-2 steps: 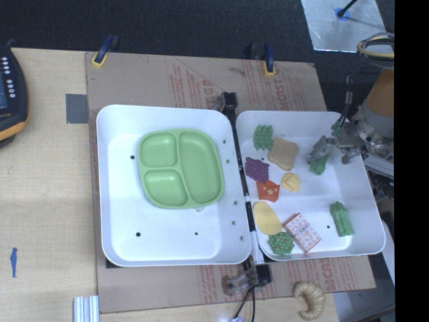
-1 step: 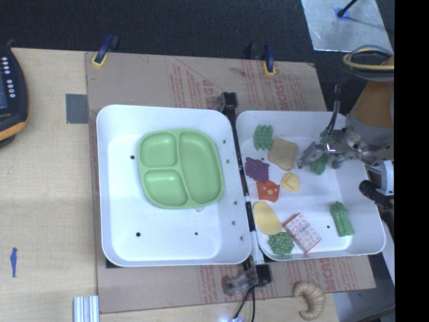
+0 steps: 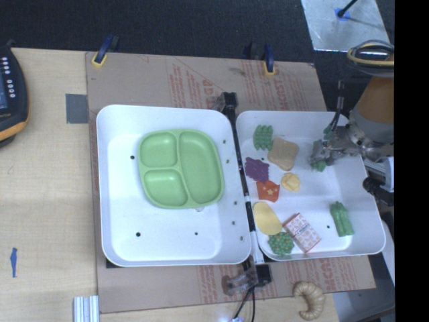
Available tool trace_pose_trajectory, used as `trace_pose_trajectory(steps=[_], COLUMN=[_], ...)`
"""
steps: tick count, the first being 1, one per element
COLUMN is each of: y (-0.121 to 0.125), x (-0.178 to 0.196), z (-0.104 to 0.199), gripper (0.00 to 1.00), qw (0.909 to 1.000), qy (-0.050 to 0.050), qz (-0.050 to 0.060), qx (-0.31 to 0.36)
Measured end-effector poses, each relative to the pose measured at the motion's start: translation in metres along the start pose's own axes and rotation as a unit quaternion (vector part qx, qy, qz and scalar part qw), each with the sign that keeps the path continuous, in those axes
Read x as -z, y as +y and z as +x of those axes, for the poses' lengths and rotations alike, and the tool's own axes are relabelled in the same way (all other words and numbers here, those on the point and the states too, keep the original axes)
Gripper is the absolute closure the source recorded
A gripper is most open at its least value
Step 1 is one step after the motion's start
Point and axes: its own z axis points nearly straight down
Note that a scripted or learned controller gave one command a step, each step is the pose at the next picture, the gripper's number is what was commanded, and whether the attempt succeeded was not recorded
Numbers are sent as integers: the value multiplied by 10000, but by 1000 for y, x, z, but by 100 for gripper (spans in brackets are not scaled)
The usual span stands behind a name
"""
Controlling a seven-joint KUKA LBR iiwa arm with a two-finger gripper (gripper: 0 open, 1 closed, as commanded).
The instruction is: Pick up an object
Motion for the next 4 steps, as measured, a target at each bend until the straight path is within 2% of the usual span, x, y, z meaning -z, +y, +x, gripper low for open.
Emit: trace_pose_trajectory(steps=[1,2,3,4], y=[42,21,-24,20], x=[0,44,59,91], z=[23,69,95,163], gripper=[100,100,100,100], qw=[10000,10000,10000,10000], qy=[5,11,10,10], qz=[-29,-9,12,-36], qx=[-1,6,-14,13])
